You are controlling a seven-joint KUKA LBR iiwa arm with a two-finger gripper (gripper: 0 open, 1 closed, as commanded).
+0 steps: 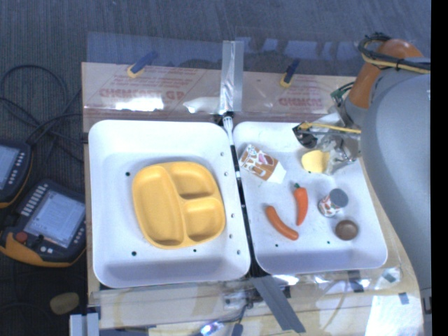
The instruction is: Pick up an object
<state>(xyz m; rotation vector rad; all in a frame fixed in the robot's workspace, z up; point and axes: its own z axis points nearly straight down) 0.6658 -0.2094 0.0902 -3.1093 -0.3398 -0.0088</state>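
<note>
The cardboard sheet (175, 89) behind the two bins has reddish printing on it, but it's under plastic and glare, so I can't read a word. The small box (260, 164) near the right bin's (371, 254) back left corner has a picture on its face, lettering too tiny to make out.

The gripper (327, 145) sits at the right bin's back right corner, just over a pale yellow piece (316, 162). It's a jumble of metal and cable there, so I honestly can't tell how the jaws stand or whether anything's in them.

Also in that bin: an orange carrot (300, 203) mid-bin, a sausage-looking thing (281, 222) toward the front, a small can (333, 202) and a brown ball (346, 229) by the right edge. The left bin (101, 257) carries a yellow divided tray (178, 203). Two handheld pendants (43, 219) sit left of the bench, one cut off by the frame.
</note>
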